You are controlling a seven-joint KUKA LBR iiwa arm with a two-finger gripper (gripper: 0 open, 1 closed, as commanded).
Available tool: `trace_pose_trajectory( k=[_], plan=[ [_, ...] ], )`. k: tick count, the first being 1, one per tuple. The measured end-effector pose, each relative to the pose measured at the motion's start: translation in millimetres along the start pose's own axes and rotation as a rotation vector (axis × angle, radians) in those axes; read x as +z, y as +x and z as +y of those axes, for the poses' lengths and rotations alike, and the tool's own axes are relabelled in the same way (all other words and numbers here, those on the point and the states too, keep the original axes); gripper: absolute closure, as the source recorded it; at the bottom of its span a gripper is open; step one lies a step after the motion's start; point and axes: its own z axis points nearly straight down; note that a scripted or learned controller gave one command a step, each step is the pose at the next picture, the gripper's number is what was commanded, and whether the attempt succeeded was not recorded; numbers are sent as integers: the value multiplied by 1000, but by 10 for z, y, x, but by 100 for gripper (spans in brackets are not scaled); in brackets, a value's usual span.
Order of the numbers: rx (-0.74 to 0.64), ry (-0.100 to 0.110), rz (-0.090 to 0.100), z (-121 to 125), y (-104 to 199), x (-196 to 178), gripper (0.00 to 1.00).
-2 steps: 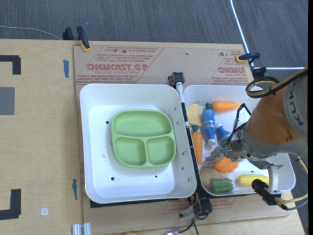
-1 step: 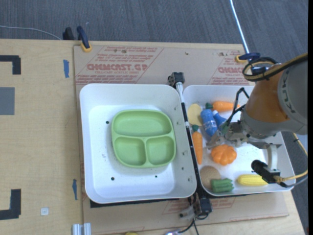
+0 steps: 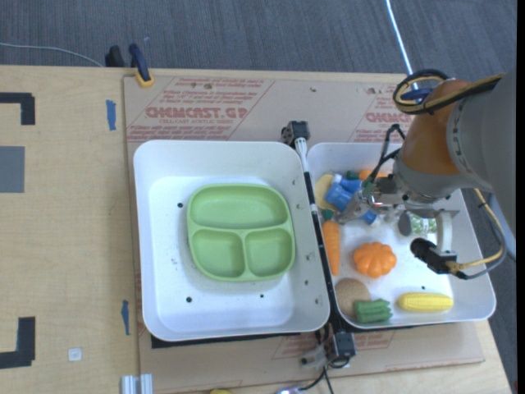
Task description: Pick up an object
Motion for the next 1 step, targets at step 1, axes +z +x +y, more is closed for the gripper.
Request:
trace_pose_trajectory(
  k=[1],
  plan=[
    [-1,0,0,430,57,6,0]
  ],
)
